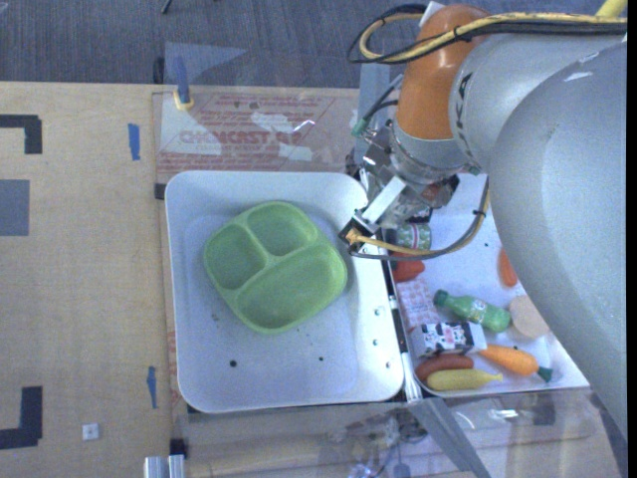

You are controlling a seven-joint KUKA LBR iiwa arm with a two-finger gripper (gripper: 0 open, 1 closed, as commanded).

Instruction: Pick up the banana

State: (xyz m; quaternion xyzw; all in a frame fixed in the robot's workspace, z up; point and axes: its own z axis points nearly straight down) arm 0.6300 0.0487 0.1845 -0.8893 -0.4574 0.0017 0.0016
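Pick not started: yellow plastic banana (464,378) lies in the right white bin (476,235), well apart from the gripper (370,229); grip state can't tell.

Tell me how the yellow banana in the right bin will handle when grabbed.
The yellow toy-like banana looks smooth and glossy, so probably slippery and light. Its rounded, curved body may roll or pivot. It lies against a dark red sausage-shaped toy, which could crowd the grasp.

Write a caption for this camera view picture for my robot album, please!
Grey arm's gripper hovers at the bins' divider while the banana lies in the right bin, green plate in the left.
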